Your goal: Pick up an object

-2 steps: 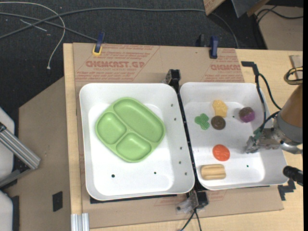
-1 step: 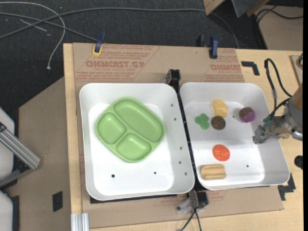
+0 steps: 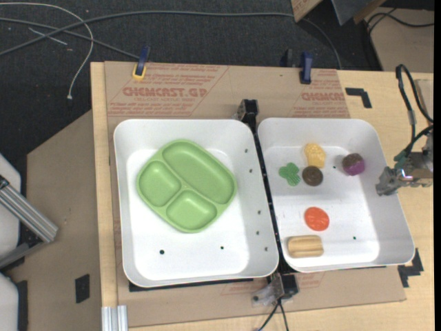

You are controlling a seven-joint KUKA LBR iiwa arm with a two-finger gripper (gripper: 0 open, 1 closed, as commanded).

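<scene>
The right bin [image 3: 358,250] holds several small items. A yellow piece [image 3: 315,153] lies at the back, with a green piece [image 3: 290,174] and a brown round piece [image 3: 313,176] just in front of it. To their right sits a purple round piece [image 3: 353,164]. An orange-red disc [image 3: 317,218] and a tan loaf-shaped piece [image 3: 304,246] lie nearer the front. My gripper [image 3: 391,181] hangs at the bin's right rim, to the right of the purple piece and apart from every item.
The left bin [image 3: 138,250] carries a green divided plate [image 3: 186,185]. A black clamp [image 3: 248,109] joins the bins at the back. Blue clips [image 3: 306,67] pin the cardboard base. Cables [image 3: 413,109] run along the right side.
</scene>
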